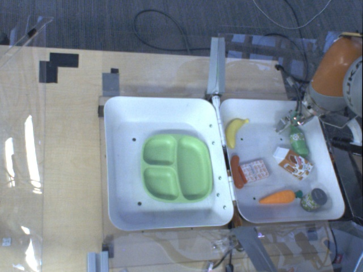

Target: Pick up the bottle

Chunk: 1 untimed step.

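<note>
The bottle (299, 142) is small and green, lying in the right bin (334, 208) near its far right side. My gripper (292, 122) hangs just above the bottle's far end, at the bin's back right corner. The metal tip overlaps the bottle's top, and I cannot make out whether it touches the bottle. The grey arm with its orange band (334, 67) reaches in from the right.
The right bin also holds a banana (235, 130), a red sausage (237, 171), a pink packet (253, 170), a patterned box (296, 165), a carrot (278, 197) and a small jar (313, 199). A green divided plate (176, 167) lies in the left bin (119, 152).
</note>
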Tool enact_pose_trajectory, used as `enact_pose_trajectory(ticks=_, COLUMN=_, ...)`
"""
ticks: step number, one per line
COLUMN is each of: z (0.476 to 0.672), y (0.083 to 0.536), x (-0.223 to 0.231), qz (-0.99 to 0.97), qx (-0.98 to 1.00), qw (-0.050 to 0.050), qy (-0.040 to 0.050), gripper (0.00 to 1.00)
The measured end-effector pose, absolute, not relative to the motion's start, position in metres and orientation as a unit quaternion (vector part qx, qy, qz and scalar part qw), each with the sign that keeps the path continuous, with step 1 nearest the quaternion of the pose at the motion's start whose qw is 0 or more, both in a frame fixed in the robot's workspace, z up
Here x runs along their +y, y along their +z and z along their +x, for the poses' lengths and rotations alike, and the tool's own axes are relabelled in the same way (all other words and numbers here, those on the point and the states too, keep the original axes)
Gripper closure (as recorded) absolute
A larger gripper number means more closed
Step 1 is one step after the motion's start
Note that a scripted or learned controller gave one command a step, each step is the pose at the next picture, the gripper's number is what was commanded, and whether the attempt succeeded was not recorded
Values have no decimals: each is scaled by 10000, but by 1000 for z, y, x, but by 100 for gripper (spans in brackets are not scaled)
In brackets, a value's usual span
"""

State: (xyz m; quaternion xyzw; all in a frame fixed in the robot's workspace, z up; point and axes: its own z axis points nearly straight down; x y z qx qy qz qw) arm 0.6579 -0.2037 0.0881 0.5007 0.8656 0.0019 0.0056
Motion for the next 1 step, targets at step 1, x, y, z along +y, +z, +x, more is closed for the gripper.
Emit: enact_pose_trajectory(ticks=1, z=672, y=219, x=-204, qz=3953, qx=9185, qw=63, qy=9, gripper=0)
